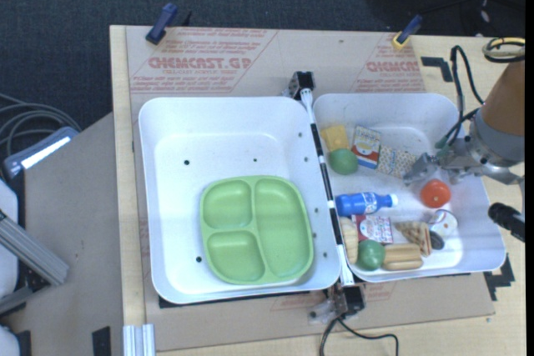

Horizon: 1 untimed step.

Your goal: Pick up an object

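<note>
orange ball [435, 194] sits just below my tool [427, 167] in the right bin [392, 106]; its opening i cannot tell.

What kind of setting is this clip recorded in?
Probably a robotics lab bench: two white bins clamped side by side on a protective board, toy foods such as a blue bottle, and loose cables on dark carpet.
</note>
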{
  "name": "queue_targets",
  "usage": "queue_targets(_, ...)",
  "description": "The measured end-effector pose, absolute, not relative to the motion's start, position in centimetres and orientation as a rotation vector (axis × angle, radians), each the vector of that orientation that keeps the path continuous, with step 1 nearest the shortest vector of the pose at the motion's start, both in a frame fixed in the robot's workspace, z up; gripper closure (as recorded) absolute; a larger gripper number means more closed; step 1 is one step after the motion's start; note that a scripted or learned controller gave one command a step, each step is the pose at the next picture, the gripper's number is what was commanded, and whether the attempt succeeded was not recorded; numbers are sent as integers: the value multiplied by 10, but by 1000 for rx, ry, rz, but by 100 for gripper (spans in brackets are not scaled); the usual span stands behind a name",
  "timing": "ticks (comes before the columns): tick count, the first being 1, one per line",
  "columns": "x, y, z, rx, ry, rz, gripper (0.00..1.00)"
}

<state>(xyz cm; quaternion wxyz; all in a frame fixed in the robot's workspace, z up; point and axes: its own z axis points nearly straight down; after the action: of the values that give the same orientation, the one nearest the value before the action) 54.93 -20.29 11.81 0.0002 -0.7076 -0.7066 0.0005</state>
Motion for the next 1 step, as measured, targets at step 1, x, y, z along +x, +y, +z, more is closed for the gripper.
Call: queue_targets(1, 521, -192, 85, -2222, -2221, 0, 0)
